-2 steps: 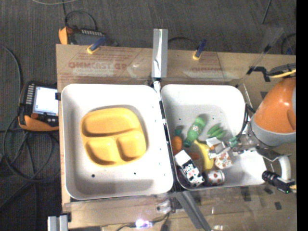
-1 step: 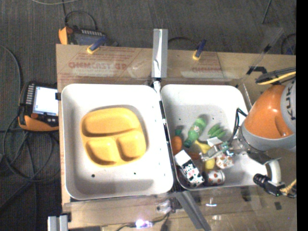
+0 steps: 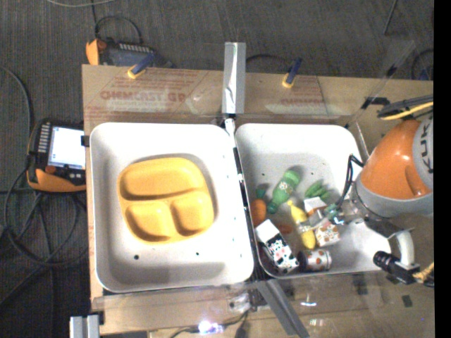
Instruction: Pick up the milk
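Brown board covers the table (image 3: pixel 176 94), which stands on dark carpet strewn with cables. Two white bins sit side by side: the left bin (image 3: pixel 106 210) holds a yellow divided tray (image 3: pixel 168 197), the right bin (image 3: pixel 303 143) a heap of toy groceries. The milk (image 3: pixel 276 243), a small cow-patterned carton, lies at the right bin's front left corner, against the wall between the bins. The gripper (image 3: pixel 337 215) hangs over the heap's right side, near a small white and red box (image 3: pixel 326 232); whether its fingers are spread or pressed together I cannot tell. Bare bin floor shows behind the heap.
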Action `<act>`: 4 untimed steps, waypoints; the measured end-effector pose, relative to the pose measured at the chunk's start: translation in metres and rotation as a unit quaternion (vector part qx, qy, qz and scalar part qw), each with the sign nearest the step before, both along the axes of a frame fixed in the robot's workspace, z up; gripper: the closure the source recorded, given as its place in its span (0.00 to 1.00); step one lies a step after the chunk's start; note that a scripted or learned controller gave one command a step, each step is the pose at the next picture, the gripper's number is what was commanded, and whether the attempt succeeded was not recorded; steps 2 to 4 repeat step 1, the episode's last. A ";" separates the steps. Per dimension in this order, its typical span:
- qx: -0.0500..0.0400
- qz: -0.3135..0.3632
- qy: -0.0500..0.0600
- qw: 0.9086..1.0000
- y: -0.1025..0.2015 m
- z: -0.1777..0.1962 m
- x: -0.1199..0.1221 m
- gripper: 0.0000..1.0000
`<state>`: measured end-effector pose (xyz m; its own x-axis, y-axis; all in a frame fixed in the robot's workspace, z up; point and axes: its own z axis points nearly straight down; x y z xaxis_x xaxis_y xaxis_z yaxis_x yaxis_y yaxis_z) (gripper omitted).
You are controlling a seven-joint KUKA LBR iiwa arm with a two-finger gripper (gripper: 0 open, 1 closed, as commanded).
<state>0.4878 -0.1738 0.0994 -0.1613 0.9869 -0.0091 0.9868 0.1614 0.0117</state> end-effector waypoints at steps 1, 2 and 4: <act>0.003 -0.020 0.008 1.000 0.056 0.087 0.016 1.00; 0.003 -0.020 0.008 1.000 0.056 0.087 0.016 1.00; 0.003 -0.020 0.008 1.000 0.056 0.087 0.016 1.00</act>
